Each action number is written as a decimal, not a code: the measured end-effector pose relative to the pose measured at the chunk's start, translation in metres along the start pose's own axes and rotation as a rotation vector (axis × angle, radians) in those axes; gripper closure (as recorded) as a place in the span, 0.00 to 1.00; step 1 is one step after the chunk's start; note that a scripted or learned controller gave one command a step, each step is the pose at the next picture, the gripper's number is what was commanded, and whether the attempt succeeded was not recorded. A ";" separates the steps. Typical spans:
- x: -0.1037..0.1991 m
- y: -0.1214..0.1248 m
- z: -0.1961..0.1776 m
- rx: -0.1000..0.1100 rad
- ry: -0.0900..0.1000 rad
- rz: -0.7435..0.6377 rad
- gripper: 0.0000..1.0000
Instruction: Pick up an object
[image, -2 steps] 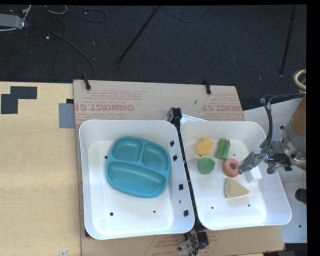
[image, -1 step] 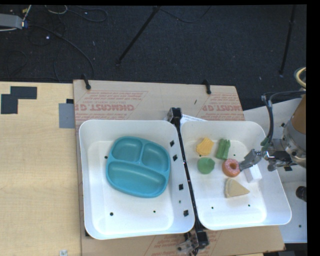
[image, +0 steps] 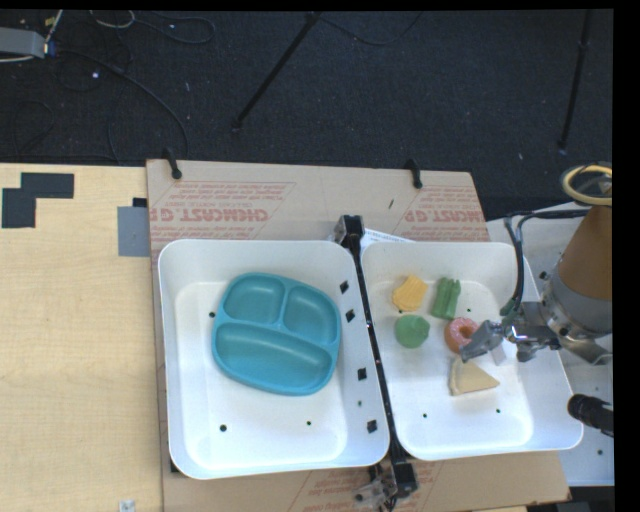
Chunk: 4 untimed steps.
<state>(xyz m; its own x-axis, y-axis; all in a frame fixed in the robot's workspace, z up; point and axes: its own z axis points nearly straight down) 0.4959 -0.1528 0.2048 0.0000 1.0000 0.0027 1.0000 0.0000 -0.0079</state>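
A: What lay in the bins?

B: The teal plate (image: 277, 333) filled the left bin (image: 190, 420). Right of it sat the yellow piece (image: 409, 293), green ball (image: 411, 330), green block (image: 446, 297), pink ring (image: 459, 333) and tan wedge (image: 472, 378).

A: And the gripper (image: 487, 337)?

B: Just right of the ring, above the wedge; whether spread or closed, I couldn't tell. Crowded so, it risked nudging a neighbour or closing on nothing.
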 end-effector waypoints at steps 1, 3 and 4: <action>0.001 -0.008 0.062 0.002 0.001 0.000 0.00; 0.000 -0.005 0.099 -0.014 -0.003 0.003 1.00; 0.007 -0.002 0.038 -0.010 -0.003 -0.002 1.00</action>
<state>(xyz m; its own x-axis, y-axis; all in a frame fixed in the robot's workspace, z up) 0.4940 -0.1461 0.1665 -0.0020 1.0000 0.0000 1.0000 0.0020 0.0024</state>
